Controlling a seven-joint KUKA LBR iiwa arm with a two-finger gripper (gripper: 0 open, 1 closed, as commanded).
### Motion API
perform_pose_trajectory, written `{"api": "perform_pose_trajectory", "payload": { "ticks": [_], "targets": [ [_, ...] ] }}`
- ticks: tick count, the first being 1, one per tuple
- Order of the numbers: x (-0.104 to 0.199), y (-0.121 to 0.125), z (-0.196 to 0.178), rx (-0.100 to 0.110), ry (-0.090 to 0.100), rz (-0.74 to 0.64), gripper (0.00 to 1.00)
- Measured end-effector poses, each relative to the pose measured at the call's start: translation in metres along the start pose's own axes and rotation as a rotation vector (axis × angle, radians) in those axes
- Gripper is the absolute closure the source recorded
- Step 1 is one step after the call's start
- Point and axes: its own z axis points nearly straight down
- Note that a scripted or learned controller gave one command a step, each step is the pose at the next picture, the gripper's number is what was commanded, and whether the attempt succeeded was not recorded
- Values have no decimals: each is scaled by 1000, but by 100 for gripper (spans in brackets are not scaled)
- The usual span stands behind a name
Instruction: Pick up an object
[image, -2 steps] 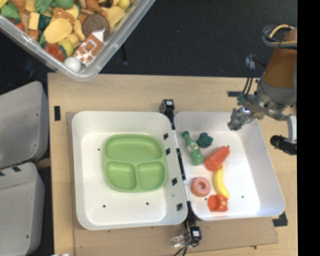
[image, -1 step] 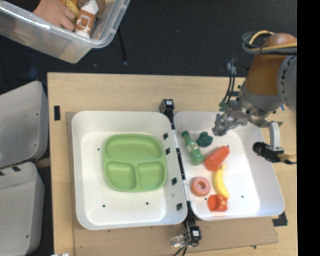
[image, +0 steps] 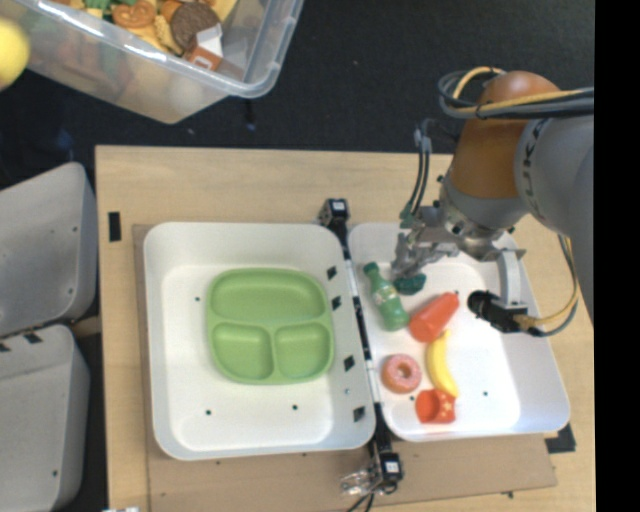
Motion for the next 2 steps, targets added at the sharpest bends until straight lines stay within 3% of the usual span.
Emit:
{"api": "perform_pose_trajectory", "payload": {
  "ticks": [2],
  "targets": [
    [105, -23, -15, 1, 1, -1, 100]
  ]
}}
